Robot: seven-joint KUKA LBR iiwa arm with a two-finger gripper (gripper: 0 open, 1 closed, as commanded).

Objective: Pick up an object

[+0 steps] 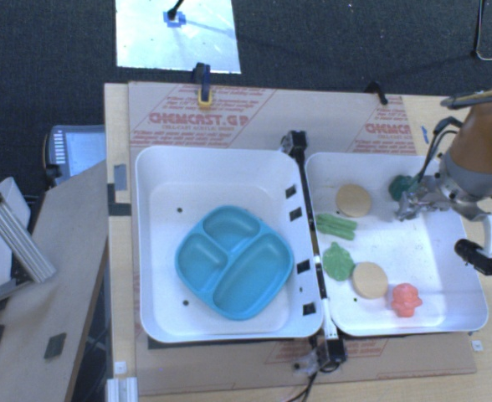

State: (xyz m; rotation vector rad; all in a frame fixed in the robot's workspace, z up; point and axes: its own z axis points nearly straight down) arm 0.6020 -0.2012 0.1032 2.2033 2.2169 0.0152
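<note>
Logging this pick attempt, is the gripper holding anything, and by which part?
Cannot be told: the gripper sits against a dark green object in the right bin, but no grip is visible.

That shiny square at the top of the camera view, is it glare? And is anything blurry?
Camera view: yes, the metal sheet reflects light, washed pale blue-white. The white bins are evenly lit with soft shadows. The arm at the right edge looks slightly soft, and the claw is too small to read clearly.
</note>
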